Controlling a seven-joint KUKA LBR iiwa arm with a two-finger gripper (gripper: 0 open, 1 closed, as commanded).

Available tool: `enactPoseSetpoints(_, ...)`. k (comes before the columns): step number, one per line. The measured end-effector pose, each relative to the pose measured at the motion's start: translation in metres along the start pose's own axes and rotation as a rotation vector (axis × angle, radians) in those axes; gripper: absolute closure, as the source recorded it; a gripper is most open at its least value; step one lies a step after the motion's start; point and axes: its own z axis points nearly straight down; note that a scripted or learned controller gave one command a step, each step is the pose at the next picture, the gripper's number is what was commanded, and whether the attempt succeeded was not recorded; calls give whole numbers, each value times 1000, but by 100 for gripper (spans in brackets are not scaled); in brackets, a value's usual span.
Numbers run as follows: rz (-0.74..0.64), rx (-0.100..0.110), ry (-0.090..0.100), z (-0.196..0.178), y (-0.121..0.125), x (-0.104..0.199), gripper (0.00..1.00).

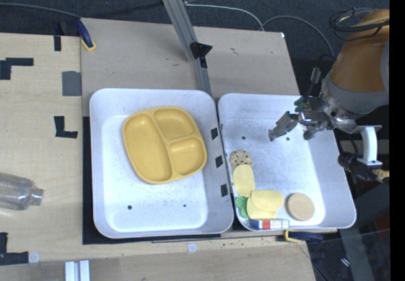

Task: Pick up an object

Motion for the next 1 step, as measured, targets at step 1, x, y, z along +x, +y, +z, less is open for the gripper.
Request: enactPoseSetpoints(1,4,11,1,106,-47,-16,0)
